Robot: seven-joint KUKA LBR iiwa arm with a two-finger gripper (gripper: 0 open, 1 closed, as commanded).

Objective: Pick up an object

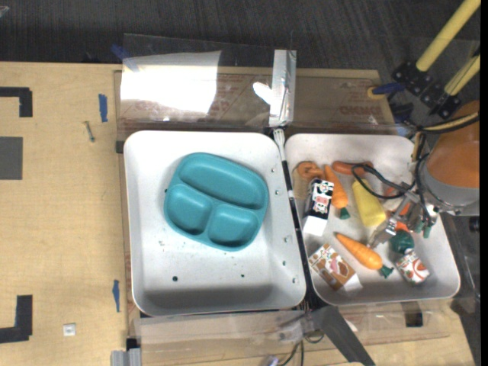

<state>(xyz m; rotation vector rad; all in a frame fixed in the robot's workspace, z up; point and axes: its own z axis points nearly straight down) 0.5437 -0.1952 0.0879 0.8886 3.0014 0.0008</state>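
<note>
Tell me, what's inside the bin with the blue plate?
Just the blue plate, upside-up with three sections, lying in the left bin. A few dark specks dot the bin floor. Whatever is under the plate is covered.

A tan wooden bench [61, 227] bears two shallow white bins, touching side by side. The left bin [152, 280] holds a teal divided tray; the right bin [446, 280] holds small toys. Behind the left bin lies a clear plastic sheet [171, 90].
</note>
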